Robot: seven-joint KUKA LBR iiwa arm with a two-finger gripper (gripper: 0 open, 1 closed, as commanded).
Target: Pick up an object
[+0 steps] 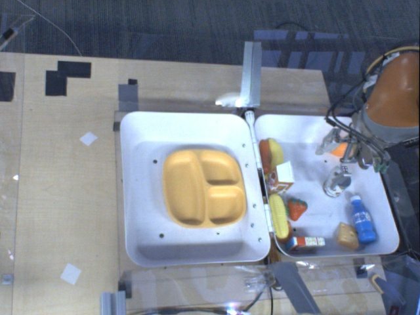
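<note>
Worktop [59,195] carries two white bins. Left bin [141,241], well left of the pincer, holds a yellow divided tray [200,188]. Right bin [308,133] has the pincer [337,181] hanging low over its floor; whether it is parted or closed, I cannot tell (glare and cabling obscure it).

Nearest candidate: blue bottle [361,220], lying just beside and below the pincer. Judged light, rigid, smooth, so liable to roll or slip; best taken across the mid-body.

Farther left: corn cob [279,215], then strawberry [297,208], both probably toy plastic.

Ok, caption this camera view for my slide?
Gripper hovering over right bin of toys; yellow tray in left bin.
</note>
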